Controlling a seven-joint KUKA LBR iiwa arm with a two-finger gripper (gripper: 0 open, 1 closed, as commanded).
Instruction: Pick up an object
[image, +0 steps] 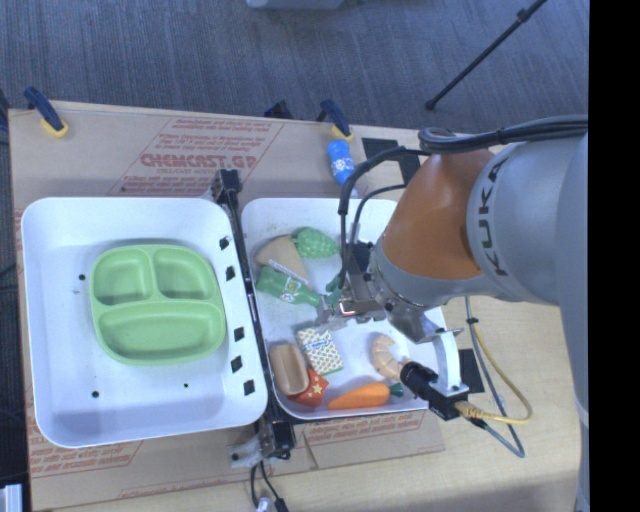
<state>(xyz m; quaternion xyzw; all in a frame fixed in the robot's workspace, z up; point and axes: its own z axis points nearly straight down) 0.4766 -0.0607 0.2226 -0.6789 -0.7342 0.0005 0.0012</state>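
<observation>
The right bin (262, 214) holds several toy foods: a green bottle (286, 286), a green leafy piece (317, 243), a tan wedge (280, 257), a checkered packet (320, 350), a hot dog (289, 368), a red piece (311, 390), a carrot (358, 397) and a croissant (384, 353). My gripper (345, 304) hangs low over the middle of this bin, just right of the bottle's neck and above the packet. The arm's bulky wrist covers the bin's right half.
In the left bin (40, 330) lies a green divided plate (157, 302). A black clip rail (237, 280) runs between the two bins. A blue clamp (341, 158) sits on the cardboard behind the right bin, and cables trail at the right.
</observation>
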